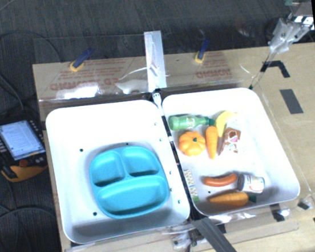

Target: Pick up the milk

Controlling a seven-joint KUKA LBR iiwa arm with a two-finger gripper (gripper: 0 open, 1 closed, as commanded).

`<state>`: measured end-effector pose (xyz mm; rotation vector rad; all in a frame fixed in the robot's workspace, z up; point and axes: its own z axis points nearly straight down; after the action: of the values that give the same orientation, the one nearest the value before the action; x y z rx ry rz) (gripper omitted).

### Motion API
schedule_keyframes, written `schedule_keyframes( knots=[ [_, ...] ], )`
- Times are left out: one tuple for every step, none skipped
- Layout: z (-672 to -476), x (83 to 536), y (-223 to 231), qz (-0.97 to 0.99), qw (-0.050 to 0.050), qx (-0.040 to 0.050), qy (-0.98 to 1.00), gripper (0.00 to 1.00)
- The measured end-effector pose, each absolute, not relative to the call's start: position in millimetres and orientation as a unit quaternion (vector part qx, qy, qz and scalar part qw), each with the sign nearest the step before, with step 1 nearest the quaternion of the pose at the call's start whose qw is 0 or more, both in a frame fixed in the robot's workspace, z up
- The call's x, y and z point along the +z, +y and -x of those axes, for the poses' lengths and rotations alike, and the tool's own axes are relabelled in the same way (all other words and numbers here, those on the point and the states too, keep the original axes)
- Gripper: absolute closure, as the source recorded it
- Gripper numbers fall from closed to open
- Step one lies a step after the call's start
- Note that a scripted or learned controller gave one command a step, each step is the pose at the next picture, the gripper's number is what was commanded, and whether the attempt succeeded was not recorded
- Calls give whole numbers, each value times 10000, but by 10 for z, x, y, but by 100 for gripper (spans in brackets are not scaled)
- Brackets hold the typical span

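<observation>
Gripper (292, 24) hangs at the desk's far right corner, too small to tell its state. White milk carton (232, 140) lies in the right glossy white plastic bin (276, 153), beside an orange carrot (212, 141).

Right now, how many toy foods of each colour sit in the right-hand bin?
Orange: 3, pumpkin, upright carrot, lower carrot
Green: 1, bottle
Yellow: 1, banana
Red: 1, sausage
White: 2, milk, small bottle
Total: 8
</observation>
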<state>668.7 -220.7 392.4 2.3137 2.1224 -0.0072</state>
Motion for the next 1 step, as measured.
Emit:
schedule_keyframes(
  knots=[
    [-6694, 4017, -2201, -7365, 24, -43, 6765, 100]
  ],
)
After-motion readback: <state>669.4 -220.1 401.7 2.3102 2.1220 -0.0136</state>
